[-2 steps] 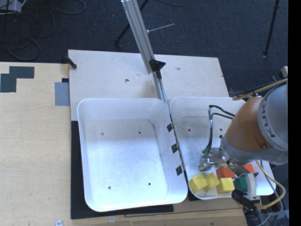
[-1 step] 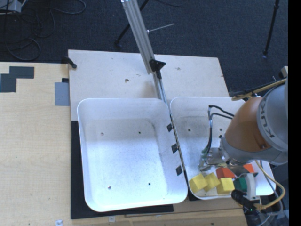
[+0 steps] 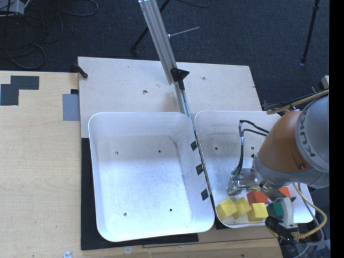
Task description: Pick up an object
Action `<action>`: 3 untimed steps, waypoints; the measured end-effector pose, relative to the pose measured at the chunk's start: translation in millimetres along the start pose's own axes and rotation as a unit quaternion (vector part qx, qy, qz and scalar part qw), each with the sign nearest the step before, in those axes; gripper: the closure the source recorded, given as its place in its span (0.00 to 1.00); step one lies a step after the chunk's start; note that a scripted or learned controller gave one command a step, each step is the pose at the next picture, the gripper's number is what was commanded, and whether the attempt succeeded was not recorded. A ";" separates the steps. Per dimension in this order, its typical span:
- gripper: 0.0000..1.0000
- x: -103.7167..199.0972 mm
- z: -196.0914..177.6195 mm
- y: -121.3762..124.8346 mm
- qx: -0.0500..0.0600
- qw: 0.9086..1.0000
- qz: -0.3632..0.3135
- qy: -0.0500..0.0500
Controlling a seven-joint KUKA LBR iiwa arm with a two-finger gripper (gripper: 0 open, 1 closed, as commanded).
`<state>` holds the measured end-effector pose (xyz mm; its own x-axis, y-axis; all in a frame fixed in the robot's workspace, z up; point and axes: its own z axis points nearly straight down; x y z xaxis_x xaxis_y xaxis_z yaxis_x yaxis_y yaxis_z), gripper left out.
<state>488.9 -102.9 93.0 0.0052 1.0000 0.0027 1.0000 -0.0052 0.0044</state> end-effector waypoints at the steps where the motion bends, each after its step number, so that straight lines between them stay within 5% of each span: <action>1: 1.00 0.9 0.0 -0.2 0.000 1.000 -0.001 -0.001; 3: 1.00 2.9 0.0 -0.4 -0.001 1.000 -0.002 -0.004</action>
